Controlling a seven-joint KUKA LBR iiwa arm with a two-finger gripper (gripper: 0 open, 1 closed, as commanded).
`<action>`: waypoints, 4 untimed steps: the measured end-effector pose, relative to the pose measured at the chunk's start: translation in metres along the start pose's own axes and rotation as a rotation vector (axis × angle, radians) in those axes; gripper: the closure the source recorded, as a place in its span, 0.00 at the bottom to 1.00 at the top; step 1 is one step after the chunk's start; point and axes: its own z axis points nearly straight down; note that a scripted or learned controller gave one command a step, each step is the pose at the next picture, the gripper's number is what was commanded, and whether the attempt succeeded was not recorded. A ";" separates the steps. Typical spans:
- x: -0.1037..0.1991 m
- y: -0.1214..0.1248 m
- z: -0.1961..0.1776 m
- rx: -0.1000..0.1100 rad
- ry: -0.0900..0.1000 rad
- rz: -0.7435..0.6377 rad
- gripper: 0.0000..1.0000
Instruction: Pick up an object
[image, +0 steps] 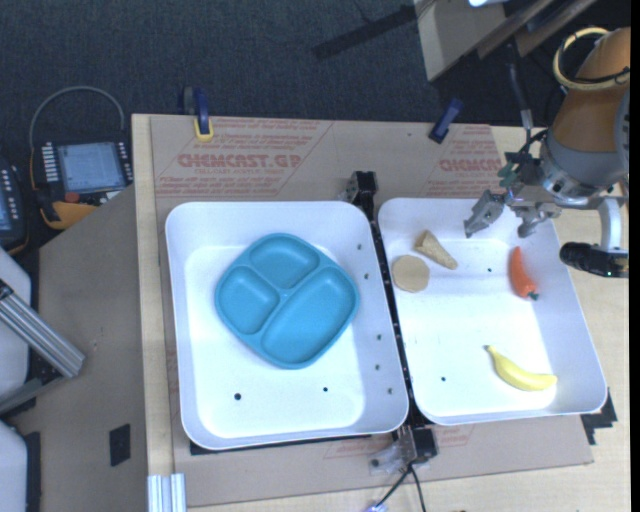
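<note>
A grey arm reaches in from the upper right of the frame, and its gripper (505, 218) hangs over the back edge of the right bin (470, 400) with its two fingers spread apart and nothing between them. The nearest things lie just below: a tan wedge (436, 250) down and to the left, its long axis slanting from upper left to lower right, and an orange carrot (521, 273) down and to the right, lying almost straight up and down the frame near the bin's right wall. A round biscuit (409, 273) touches the wedge's lower left. A banana (520, 372) lies well apart, lower right. The left bin (200, 400) holds a blue divided plate (287, 298). Open white floor surrounds the carrot, likely the easier pick.
</note>
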 end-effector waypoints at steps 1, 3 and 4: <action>0.001 0.003 -0.010 -0.015 -0.003 -0.003 0.00; 0.003 0.010 0.089 -0.026 -0.003 -0.003 0.00; 0.002 0.010 0.078 -0.030 -0.008 -0.005 1.00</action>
